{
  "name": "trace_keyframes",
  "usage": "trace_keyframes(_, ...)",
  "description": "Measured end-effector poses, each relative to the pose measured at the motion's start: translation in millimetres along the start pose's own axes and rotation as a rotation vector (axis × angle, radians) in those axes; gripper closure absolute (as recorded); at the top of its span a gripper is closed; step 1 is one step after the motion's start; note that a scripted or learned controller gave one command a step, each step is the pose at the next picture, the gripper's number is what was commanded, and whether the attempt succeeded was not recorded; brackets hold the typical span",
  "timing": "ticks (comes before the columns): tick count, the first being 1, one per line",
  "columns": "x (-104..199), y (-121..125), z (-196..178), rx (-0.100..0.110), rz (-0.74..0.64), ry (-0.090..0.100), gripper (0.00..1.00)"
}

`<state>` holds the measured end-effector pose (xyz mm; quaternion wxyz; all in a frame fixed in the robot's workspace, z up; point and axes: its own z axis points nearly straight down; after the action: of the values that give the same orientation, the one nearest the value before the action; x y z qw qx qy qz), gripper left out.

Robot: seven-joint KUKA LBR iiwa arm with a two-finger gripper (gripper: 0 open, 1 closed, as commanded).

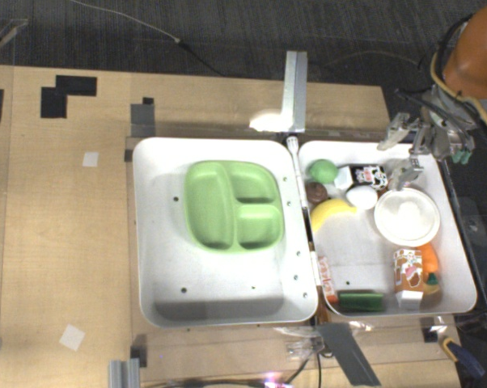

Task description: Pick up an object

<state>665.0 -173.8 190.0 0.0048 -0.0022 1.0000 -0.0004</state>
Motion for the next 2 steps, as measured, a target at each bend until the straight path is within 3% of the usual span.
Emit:
trace_keyframes(1, 29.9, -17.8, 62.0, 0.003, 0.154, -0.012, 0.0)
trace_keyframes(2, 50.0, -11.8, 63.1, 0.007, 0.136, -0.034, 0.0)
